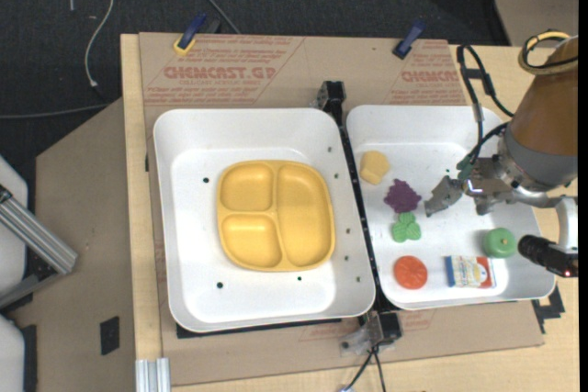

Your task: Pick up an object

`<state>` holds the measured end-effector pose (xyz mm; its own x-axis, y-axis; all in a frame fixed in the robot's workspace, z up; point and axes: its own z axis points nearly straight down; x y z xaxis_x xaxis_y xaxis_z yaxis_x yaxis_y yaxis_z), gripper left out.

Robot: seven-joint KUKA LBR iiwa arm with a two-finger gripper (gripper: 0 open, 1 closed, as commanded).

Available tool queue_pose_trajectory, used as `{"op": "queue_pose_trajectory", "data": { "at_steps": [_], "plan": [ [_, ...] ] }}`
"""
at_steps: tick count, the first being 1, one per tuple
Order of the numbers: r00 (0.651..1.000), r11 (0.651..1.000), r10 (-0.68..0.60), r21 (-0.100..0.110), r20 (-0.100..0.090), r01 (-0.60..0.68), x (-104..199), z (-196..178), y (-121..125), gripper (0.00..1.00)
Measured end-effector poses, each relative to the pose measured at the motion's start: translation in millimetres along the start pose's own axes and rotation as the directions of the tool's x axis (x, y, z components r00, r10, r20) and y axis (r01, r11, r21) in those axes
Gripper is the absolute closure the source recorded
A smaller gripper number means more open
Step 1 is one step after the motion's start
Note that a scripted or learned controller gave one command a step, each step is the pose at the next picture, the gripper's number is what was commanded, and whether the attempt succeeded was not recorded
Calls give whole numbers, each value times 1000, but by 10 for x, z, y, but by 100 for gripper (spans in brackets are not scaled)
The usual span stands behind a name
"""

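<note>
The right bin (432,128) holds several small items: a pale yellow piece (373,167), a purple grape bunch (401,195), a green leafy piece (405,229), an orange round (411,272), a blue-and-white carton (469,272) and a green round (500,241). My gripper (444,196) hangs over this bin, just right of the grape bunch, on the grey arm with its orange band (548,110). Nothing shows between its fingers.
The left bin (184,197) holds a yellow divided plate (276,215). Brown cardboard (276,69) lies under both bins, clamped at the back by blue clips (191,34). Black cables (476,83) run along the right bin's far side.
</note>
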<state>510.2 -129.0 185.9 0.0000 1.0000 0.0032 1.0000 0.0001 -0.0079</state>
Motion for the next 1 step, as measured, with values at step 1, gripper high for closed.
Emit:
{"op": "queue_pose_trajectory", "data": {
  "at_steps": [1],
  "plan": [
    [1000, 1000, 0, 0, 0, 0, 50, 455, -63, 0]
  ]
}}
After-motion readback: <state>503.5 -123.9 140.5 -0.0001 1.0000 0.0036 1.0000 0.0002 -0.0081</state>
